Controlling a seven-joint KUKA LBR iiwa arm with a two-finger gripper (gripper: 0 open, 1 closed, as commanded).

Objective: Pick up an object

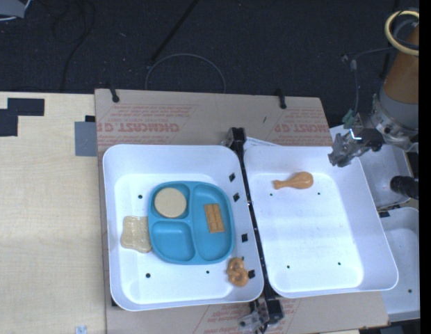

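Lying near the far edge of the right-hand shallow white bin [382, 256], a tan plastic toy drumstick [294, 181] (probably light, rigid, slippery) suits a mid-body grasp, while the gripper [345, 150] hovers just beyond that bin's far right corner.

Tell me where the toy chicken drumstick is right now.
The drumstick lies in the right bin, near its far edge, apart from the gripper at the bin's far right corner.
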